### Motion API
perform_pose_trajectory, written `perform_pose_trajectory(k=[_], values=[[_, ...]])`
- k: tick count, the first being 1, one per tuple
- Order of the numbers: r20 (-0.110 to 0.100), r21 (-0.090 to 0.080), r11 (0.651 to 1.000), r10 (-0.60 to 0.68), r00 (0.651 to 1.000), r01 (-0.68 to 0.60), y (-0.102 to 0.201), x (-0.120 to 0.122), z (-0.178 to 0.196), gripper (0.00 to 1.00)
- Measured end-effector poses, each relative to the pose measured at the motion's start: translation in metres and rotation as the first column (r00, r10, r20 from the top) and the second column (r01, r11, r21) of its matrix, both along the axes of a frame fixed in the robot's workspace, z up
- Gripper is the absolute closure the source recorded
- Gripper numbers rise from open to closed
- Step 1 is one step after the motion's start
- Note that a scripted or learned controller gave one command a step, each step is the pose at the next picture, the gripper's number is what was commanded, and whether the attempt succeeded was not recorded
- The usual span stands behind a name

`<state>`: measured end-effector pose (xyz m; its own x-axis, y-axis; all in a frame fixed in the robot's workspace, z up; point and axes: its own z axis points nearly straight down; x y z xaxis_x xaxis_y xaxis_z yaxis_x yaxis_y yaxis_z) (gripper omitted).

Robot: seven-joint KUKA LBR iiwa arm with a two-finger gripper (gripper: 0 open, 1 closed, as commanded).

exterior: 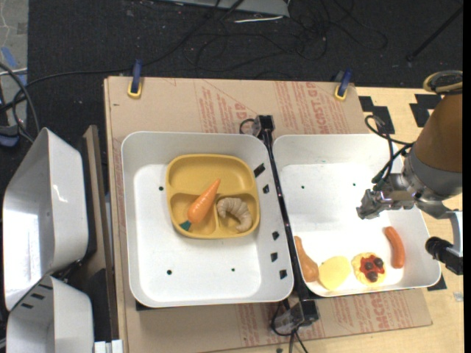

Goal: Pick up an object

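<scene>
My gripper (pixel 370 205) hangs over the right bin (pixel 331 153), near its right side, above bare floor. Just right and below it lies an orange sausage (pixel 395 245). Along the bin's front edge sit a small tart with red berries (pixel 369 267), a pale yellow round piece (pixel 334 272) and an orange drumstick-shaped piece (pixel 305 259). In the left bin (pixel 147 219) a yellow divided plate (pixel 176 171) holds a carrot (pixel 203 201) and a pale shrimp-like piece (pixel 235 212).
The two bins meet at a dark central divider (pixel 274 197). A white container (pixel 44 204) stands off the bench at the left. Cables lie on the dark floor behind the bench. The arm's grey and orange body (pixel 441 145) fills the right edge.
</scene>
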<state>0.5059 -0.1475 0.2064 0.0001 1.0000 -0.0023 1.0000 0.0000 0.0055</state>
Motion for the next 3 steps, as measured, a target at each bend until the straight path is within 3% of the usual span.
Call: perform_pose_trajectory(k=[1,3], values=[[-0.001,0.000,1.000,0.002,1.000,-0.002,0.000,0.001,0.031,1.00],[-0.004,0.004,1.000,0.009,1.000,-0.009,0.117,0.034,0.019,1.00]])
